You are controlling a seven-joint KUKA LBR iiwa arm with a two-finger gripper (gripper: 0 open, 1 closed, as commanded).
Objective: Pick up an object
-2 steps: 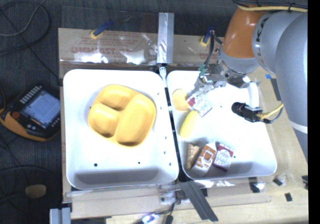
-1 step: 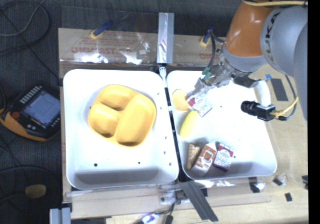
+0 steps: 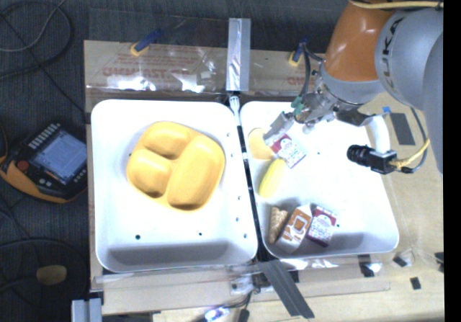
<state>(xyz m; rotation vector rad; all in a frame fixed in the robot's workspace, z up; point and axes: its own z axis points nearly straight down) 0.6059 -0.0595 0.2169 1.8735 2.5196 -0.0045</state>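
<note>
The gripper (image 3: pixel 282 133) hovered directly above a small packet (image 3: pixel 290 151) (finger state indeterminate); no object was lifted yet.

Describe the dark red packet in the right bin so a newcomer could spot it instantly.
Start at the right bin and go to its near wall. Three small packets lie in a row there; the dark red packet is the rightmost, beside an orange carton. It is the only maroon one with a white label.
</note>
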